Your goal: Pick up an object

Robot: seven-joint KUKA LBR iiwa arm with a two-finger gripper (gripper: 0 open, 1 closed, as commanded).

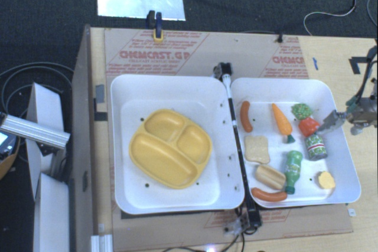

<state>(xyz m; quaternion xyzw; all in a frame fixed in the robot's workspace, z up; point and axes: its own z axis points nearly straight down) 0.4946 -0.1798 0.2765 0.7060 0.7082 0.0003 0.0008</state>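
The gripper [332, 120] reaches in at 3 o'clock, over the right bin's [339, 186] edge; how far open it is, I cannot tell, and nothing shows between its fingers. Just at its 8 o'clock lie the tomato [308, 126] and can [316, 147]. The carrot [282, 119] lies at 9 o'clock. The left bin [118, 127] holds a yellow tray [170, 148].

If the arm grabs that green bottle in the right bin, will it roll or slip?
The green bottle is round-bodied and lies on its side, so a nudge would probably roll it. It looks like smooth plastic, so it may slip in a pinch. The bun touching its left side might stop it rolling that way.
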